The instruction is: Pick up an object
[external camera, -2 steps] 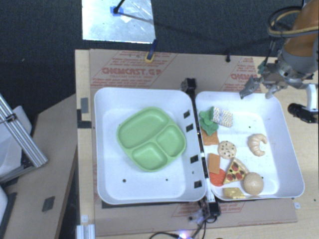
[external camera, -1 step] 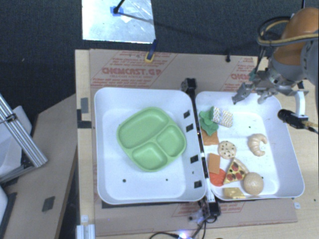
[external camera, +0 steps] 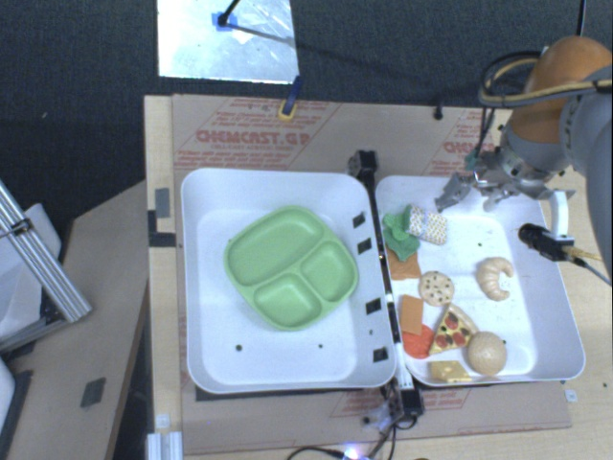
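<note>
**Camera view: gripper poised over the right bin, nothing yet held**

Camera view shows the gripper [external camera: 476, 188] hovering above the far edge of the right bin [external camera: 565, 338], its fingers [external camera: 452, 196] spread apart with nothing seen between them. The step in hand is judged to be the approach; no object has been lifted.

Toy foods are gathered in the right bin: a green leafy piece [external camera: 400, 235] touched by a pale waffle-patterned piece [external camera: 428, 225], a cookie [external camera: 436, 287], a croissant [external camera: 495, 277], a pizza slice [external camera: 452, 331], a round bun [external camera: 487, 352] and an orange slab [external camera: 412, 312]. The waffle-patterned piece lies nearest the fingers and is judged the likeliest target. A descent toward the near-left, with the fingers kept wide to straddle one item, would be called for.

A green divided plate [external camera: 290, 268] rests in the left bin [external camera: 206, 257], well apart from the gripper.

The arm is cut off at the right edge. The height of the fingers above the bin floor cannot be judged, and a small yellow item [external camera: 447, 371] at the near rim is hard to identify.
</note>
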You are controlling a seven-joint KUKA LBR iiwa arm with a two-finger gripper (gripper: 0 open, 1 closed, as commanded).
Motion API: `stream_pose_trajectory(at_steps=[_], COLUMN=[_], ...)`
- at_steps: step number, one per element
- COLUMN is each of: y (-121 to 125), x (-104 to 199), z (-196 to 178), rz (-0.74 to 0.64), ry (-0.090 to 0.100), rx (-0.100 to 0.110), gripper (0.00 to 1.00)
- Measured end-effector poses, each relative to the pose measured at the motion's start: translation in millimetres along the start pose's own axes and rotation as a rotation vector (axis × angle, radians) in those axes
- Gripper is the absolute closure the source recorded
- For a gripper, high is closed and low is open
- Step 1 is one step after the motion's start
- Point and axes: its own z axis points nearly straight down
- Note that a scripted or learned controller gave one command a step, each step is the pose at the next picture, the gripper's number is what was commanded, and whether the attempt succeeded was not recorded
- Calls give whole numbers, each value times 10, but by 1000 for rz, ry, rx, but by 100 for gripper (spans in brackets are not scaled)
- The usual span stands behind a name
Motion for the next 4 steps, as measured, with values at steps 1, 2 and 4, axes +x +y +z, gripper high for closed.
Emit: stream_pose_trajectory(at_steps=[1, 2, 4], y=[37, 65, -22], x=[8, 1, 117], z=[459, 300, -764], rz=[1, -2, 0], ry=[1, -2, 0], rx=[-9, -19, -8], gripper=[0, 100, 100])
